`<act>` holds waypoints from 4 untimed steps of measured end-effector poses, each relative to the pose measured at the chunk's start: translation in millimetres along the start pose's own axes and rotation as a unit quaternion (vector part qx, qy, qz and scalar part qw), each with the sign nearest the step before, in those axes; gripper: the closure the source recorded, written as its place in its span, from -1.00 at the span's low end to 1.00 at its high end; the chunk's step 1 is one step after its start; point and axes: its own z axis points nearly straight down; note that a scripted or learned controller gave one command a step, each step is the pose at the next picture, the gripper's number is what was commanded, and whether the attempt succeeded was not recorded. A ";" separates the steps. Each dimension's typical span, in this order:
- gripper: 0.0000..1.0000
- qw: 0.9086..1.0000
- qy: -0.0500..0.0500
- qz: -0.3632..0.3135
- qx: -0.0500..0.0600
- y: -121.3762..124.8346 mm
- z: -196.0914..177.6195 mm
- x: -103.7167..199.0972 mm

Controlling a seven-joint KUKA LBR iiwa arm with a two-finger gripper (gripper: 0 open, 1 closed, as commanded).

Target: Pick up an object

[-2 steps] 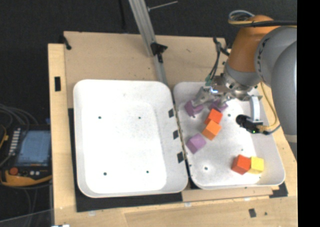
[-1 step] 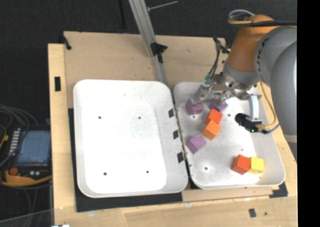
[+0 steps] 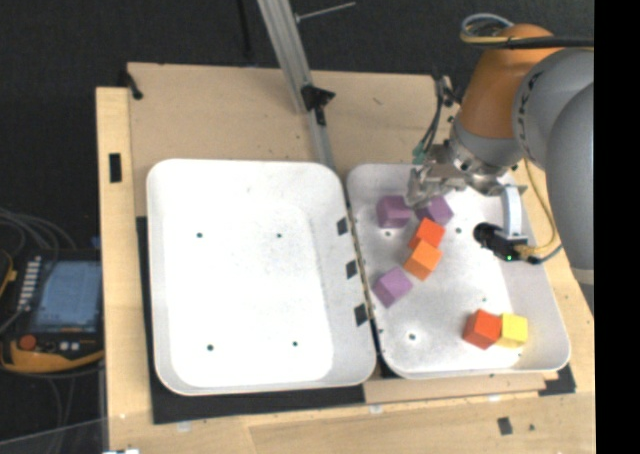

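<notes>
The right bin holds several small blocks. Two purple blocks lie at its upper left, with my gripper hanging just above and between them. Below them sit two orange blocks touching each other, and a third purple block lies near the bin's left wall. A red block and a yellow block rest side by side at the lower right. Nothing shows between the gripper's fingers.
The left bin lies beside the right one. A slanted metal rail runs down to the gap between the bins. A black fitting with a green light sits right of the blocks. A handheld pendant lies off the bench at left.
</notes>
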 end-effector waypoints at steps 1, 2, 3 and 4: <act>1.00 1.000 0.001 -0.005 0.005 10.0 -47.5 -0.4; 1.00 1.000 0.002 -0.005 0.006 11.5 -75.3 -1.7; 1.00 1.000 0.001 -0.006 0.009 -8.1 -69.6 40.5; 1.00 1.000 0.003 -0.008 0.008 -30.1 -85.1 90.5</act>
